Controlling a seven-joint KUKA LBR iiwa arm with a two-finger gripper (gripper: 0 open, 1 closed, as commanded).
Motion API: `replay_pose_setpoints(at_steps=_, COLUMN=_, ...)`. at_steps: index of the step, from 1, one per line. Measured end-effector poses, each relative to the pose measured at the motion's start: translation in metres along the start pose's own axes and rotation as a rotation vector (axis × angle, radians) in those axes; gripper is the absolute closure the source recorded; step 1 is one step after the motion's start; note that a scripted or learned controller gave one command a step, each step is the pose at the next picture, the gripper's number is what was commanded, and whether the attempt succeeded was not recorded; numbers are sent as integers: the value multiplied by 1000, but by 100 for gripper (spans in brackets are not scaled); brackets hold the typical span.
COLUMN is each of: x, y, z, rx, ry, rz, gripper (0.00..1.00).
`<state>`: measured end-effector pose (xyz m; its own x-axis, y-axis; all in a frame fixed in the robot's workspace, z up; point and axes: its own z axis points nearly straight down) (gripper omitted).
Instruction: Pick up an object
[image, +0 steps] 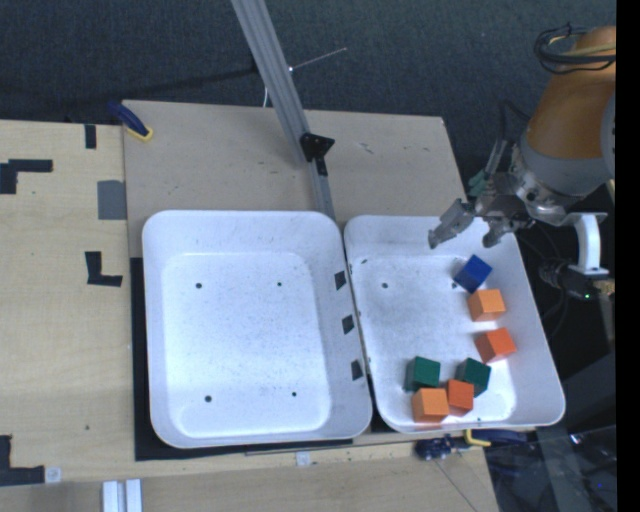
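The right bin (395, 305) holds several small blocks. A blue block (473, 272) lies near its far right side, with an orange block (486, 304) just below it and another orange one (494, 345) further down. Two green blocks (423, 372) (475, 375) and two orange blocks (431, 404) (460, 396) cluster near the front edge. My gripper (466, 230) hangs over the bin's far right corner, just above the blue block. Its two fingers are spread apart with nothing between them.
The left bin (245, 325) sits beside the right one. A slanted metal pole (285, 90) with a black clamp rises behind the bins. The arm's orange band (570, 110) is at the upper right. Black tape marks lie on the bench at left.
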<state>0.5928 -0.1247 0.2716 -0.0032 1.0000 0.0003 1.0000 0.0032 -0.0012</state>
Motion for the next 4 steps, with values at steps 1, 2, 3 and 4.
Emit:
replay_pose_setpoints(at_steps=1, x=0, y=0, z=0, rx=0, ry=0, rz=0, gripper=0)
replay_pose_setpoints(at_steps=2, x=-8, y=0, z=60, rx=6, ry=-1, rz=2, gripper=0)
replay_pose_setpoints(at_steps=3, x=-17, y=3, z=112, rx=6, ry=-1, rz=2, gripper=0)
replay_pose_setpoints(at_steps=4, x=-20, y=11, z=164, rx=5, ry=-1, rz=1, gripper=0)
